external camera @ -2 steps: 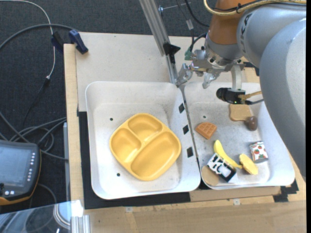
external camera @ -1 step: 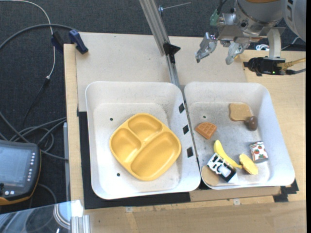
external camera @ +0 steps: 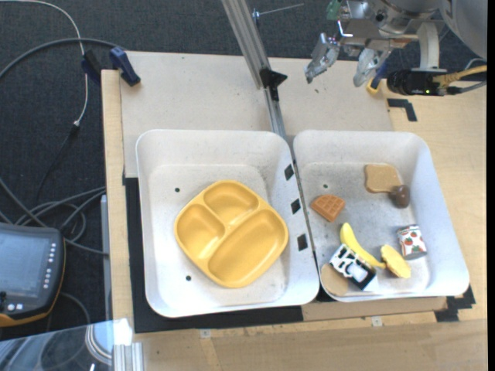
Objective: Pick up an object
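Note:
My gripper hangs high above the bench behind the right bin, its two fingers spread apart with nothing between them. Below it the right bin holds a waffle piece, a toast slice, a small brown lump, a banana, a yellow slice, a red-and-white carton and a black-and-white packet on a tan disc. In the left bin lies a yellow divided plate.
A slanted metal post rises between the bins at the back. Black cables and a pendant lie off the bench to the left. A blue clamp sits at the bench's back left corner.

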### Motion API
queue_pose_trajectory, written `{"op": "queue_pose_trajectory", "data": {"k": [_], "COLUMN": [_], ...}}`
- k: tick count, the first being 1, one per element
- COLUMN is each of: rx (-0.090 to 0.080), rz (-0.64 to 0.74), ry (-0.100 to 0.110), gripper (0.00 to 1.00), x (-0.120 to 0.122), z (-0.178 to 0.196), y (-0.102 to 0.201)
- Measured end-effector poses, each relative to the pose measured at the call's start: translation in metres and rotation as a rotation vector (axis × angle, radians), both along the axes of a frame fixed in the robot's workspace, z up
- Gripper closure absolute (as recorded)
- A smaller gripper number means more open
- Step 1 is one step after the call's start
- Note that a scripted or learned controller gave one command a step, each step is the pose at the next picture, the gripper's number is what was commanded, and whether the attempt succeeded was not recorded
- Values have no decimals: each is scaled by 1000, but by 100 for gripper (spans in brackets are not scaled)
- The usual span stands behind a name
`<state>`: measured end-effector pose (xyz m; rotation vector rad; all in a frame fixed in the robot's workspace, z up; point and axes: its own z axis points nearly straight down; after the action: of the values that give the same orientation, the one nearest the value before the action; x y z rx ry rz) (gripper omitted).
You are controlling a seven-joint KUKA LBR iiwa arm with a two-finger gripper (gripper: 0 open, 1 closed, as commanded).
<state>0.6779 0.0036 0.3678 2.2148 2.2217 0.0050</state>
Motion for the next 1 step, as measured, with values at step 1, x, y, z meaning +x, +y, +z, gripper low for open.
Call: {"op": "queue_pose_trajectory", "data": {"k": [1], "rx": [-2], "rz": [-12], "ry": [7], "gripper": [0], "x": [1], "z": [-17], "y": [-95]}}
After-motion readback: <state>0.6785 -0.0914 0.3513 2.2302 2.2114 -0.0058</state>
